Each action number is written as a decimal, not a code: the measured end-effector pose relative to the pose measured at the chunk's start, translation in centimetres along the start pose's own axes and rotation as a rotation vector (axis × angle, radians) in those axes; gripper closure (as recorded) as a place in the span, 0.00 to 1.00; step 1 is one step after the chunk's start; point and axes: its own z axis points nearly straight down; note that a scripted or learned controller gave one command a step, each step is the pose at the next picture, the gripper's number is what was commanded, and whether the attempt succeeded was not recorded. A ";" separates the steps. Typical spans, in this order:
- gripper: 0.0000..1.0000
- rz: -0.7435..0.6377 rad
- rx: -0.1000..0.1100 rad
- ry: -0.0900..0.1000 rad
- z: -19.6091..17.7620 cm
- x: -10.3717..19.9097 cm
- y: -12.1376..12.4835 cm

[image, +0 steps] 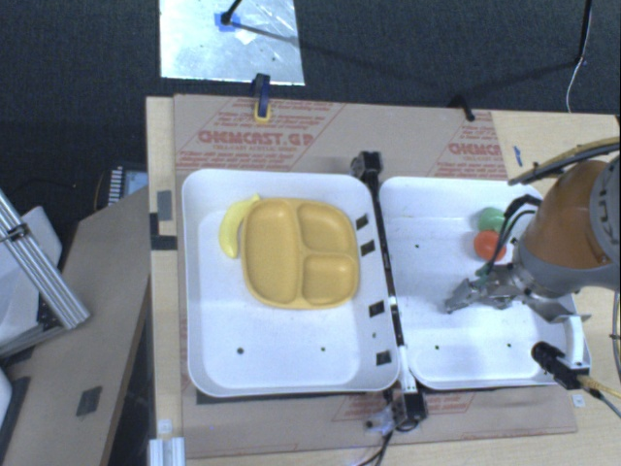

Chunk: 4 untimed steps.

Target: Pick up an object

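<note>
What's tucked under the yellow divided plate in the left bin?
A banana pokes out from under the yellow divided plate at its left edge, resting on the left bin. The plate covers the rest of the banana and whatever else may lie beneath.

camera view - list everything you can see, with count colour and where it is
bins: 2, white, shallow, side by side on the bench
divided tray: 1, yellow, three compartments, in the left bin
banana: 1, yellow, in the left bin, against the tray's left edge
orange and green object: 1, orange with green at the top, upper right of the right bin, partly behind the arm; too small to identify
board: 1, brown with red lettering, under both bins
clamp: 1, yellow and dark, on the board's far edge
metal sheet: 1, silver, on the dark floor beyond the bench
arm: 1, grey with orange band, over the right bin
gripper: 1, grey, low over the right bin's floor
</note>
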 end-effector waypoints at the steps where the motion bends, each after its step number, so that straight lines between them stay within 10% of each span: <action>1: 1.00 0.001 -0.003 -0.002 -1.1 0.0 0.1; 4: 1.00 -0.004 -0.007 -0.003 -17.2 -0.6 0.7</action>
